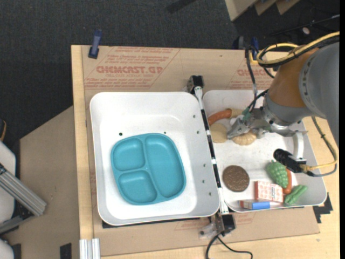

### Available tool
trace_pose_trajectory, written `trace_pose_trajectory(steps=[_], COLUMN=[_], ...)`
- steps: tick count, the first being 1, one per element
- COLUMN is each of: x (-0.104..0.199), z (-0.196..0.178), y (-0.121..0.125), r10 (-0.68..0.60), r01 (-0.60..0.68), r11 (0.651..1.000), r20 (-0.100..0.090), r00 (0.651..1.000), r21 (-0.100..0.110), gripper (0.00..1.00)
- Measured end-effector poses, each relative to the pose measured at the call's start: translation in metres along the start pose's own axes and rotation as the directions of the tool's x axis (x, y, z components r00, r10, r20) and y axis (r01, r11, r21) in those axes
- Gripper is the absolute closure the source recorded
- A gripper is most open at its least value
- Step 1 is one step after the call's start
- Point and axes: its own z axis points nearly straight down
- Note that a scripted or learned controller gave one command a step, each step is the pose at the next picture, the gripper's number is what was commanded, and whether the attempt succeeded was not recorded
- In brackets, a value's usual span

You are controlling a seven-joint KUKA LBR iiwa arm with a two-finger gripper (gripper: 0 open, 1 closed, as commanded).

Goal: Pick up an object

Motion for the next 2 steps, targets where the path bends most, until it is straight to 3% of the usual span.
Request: trace_pose_trajectory(steps=[1,2], x=[-0.004,0.090], z=[-0.011,-0.107], y=[-0.002,0.024], r10=[0.005,-0.003], r01=[-0.005,0.003], r11=[1.000,1.000], r20=[0.001,-0.003], r00=[1.000,1.000], r21=[0.002,-0.007], gripper=[1.00,1.00])
